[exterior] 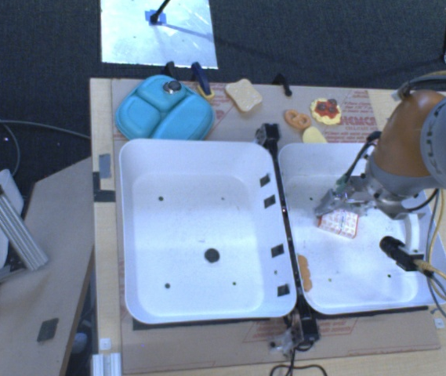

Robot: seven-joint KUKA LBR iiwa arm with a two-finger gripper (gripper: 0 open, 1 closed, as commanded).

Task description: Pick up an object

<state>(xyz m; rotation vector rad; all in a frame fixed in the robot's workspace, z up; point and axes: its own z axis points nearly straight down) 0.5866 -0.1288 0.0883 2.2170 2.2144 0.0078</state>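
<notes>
A small white packet with a red pattern [340,224] lies in the middle of the right bin [364,288]. My gripper [334,203] is low over the packet's upper left edge, touching it or just above it. The grey arm with its orange band [401,143] reaches in from the right. An orange-brown piece [304,272] lies against the right bin's left wall. On the floor of the left bin [168,210] sits a small dark round object [212,254].
Behind the bins lie a blue divided tray [164,110], a bread slice [244,95], a pretzel [296,118], a round red-topped toy [326,110] and a yellow piece [313,135]. A black ridge with clips [273,202] divides the bins. Cables [434,272] hang at the right bin's edge.
</notes>
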